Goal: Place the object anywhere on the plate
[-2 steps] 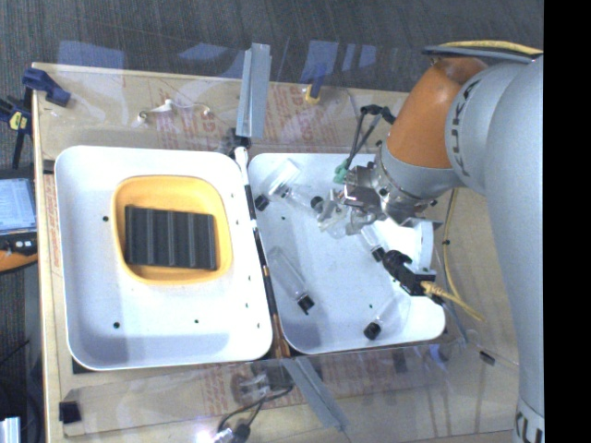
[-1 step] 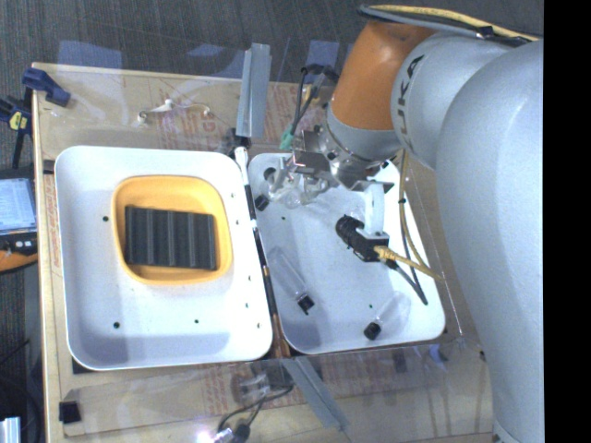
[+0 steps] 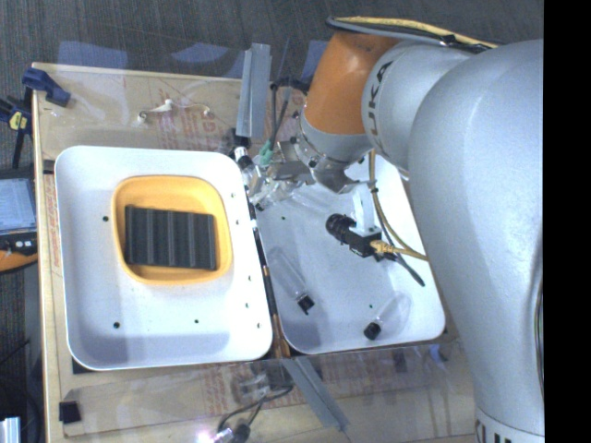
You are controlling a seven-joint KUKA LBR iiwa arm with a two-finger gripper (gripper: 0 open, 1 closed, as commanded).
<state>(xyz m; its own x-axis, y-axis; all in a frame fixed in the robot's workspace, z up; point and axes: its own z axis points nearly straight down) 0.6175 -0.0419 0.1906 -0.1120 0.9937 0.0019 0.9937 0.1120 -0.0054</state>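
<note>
Yellow plate (image 3: 171,192) sits in the left bin (image 3: 83,321). Claw (image 3: 268,178) hovers at the right bin's (image 3: 406,326) far-left corner; whether it grips anything, I cannot tell.

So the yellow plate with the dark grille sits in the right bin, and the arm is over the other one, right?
Not quite. The camera view shows the yellow plate in the left bin; the arm is over the right bin.
</note>
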